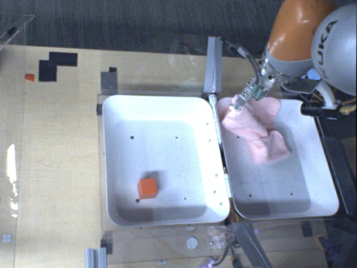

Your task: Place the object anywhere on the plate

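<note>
- The bench (56, 177) carries 2 shallow white bins side by side, so anything I drop lands inside walls instead of rolling away.
- The left bin (167, 102) and the right bin (312, 149) meet at a shared edge in the middle, and I am working just to the right of that edge.
- My arm (301, 27) reaches in from the right and hangs over the far corner of the right bin, angled down toward its near-left.
- A pink cloth (262, 138) lies crumpled in the far-left part of the right bin. It sits in loose folds, as soft things do when nothing stretches them.
- My gripper (240, 102) has its tip at the cloth's far-left corner, beside the shared edge. I judge a corner is the sensible spot, since it gives a fold to catch.
- I cannot tell how my jaws stand, nor whether any cloth is caught in them, because the tip is too small and pale against the fabric.
- A small orange cube (148, 188) rests alone near the front-left of the left bin, well apart from me.
- I take the cloth to be the task's thing, since I am on it. It lies in the bin, so the placing is not yet done.
</note>
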You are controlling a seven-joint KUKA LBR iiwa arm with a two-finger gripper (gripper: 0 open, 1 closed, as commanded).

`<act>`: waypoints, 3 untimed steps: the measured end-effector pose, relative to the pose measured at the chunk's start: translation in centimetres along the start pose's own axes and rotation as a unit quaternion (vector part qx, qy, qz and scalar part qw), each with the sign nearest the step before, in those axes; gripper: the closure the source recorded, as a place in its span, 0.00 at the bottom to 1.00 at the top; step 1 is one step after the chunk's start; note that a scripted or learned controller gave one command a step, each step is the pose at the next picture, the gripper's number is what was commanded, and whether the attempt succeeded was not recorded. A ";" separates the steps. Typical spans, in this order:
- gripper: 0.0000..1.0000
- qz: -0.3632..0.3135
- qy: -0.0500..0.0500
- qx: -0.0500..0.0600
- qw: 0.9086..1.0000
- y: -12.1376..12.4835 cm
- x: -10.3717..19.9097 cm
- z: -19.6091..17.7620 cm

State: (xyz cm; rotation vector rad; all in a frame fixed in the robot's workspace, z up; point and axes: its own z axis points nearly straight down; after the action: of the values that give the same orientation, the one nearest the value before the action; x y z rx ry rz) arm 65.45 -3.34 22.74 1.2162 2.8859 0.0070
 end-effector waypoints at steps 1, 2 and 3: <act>1.00 -0.200 0.001 0.000 0.980 2.1 3.8 -0.8; 1.00 -0.389 0.001 -0.001 0.921 3.9 7.6 -0.2; 1.00 -0.389 0.002 0.000 0.921 6.0 12.0 0.7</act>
State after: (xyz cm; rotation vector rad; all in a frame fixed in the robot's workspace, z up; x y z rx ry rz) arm 61.40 9.42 22.01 -0.0033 3.1338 0.0041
